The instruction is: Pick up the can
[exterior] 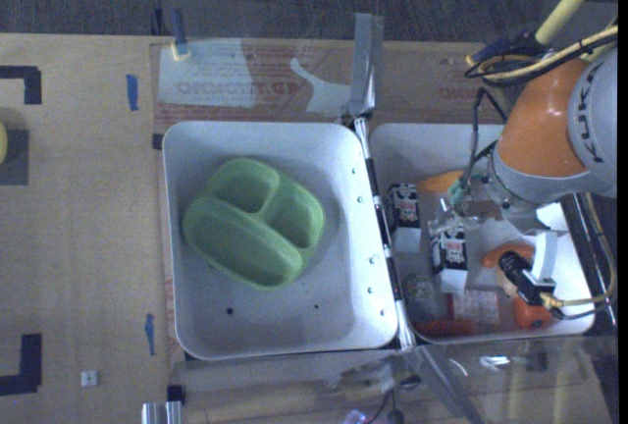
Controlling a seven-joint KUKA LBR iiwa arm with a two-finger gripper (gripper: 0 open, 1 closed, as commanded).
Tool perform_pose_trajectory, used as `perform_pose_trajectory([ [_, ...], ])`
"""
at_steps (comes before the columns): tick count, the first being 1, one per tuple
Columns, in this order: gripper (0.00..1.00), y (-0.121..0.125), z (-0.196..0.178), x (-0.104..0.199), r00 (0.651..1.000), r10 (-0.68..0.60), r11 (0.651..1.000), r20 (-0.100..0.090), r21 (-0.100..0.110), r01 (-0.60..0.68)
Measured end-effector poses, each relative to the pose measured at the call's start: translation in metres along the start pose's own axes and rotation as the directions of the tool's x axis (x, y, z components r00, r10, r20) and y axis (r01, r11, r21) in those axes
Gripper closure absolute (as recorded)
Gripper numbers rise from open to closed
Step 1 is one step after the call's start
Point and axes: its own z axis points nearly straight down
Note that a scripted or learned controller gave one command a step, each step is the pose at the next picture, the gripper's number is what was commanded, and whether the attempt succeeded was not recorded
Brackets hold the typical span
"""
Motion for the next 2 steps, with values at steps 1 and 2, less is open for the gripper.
perform_pose_trajectory([
  [1,1.00,0.048,0.008,-0.059,0.984,-0.178,0.984,-0.005,0.010,0.178],
  [2,1.00,0.100,0.009,-0.104,0.991,-0.133,0.991,-0.018,0.013,0.133],
])
